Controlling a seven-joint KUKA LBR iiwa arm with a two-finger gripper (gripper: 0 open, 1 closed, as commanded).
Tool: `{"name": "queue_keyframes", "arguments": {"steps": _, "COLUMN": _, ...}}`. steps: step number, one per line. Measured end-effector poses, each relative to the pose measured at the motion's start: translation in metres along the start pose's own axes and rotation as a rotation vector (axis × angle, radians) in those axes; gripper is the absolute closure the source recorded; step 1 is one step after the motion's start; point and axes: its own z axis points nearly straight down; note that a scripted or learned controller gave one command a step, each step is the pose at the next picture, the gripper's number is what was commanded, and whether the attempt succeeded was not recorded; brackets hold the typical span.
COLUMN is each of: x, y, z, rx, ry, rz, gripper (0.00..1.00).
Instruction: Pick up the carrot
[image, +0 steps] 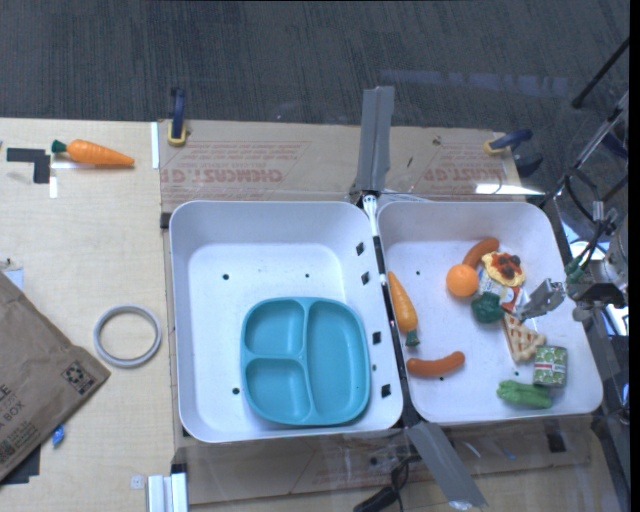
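Two white bins side by side on surface. End effector (545, 298) at right bin (570, 262) right edge, finger spread impossible to tell. Carrot (402, 301) lying well left of end effector, against right bin's left wall. Orange ball (462, 281) between them. Pizza slice (520, 338) just below end effector.

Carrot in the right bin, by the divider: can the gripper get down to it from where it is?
Probably yes. The carrot lies alone against the right bin's left wall; the sausage sits below it, apart. The wall beside it may crowd the gripper.
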Motion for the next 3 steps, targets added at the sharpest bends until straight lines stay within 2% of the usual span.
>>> {"name": "queue_keyframes", "arguments": {"steps": 1, "x": 0.032, "y": 0.044, "z": 0.083, "rx": 0.001, "ry": 0.0, "rz": 0.119, "gripper": 0.0}}
{"name": "queue_keyframes", "arguments": {"steps": 2, "x": -0.024, "y": 0.045, "z": 0.094, "rx": -0.001, "ry": 0.005, "rz": 0.376, "gripper": 0.0}}
{"name": "queue_keyframes", "arguments": {"steps": 3, "x": 0.057, "y": 0.101, "z": 0.128, "rx": 0.0, "ry": 0.0, "rz": 0.426, "gripper": 0.0}}
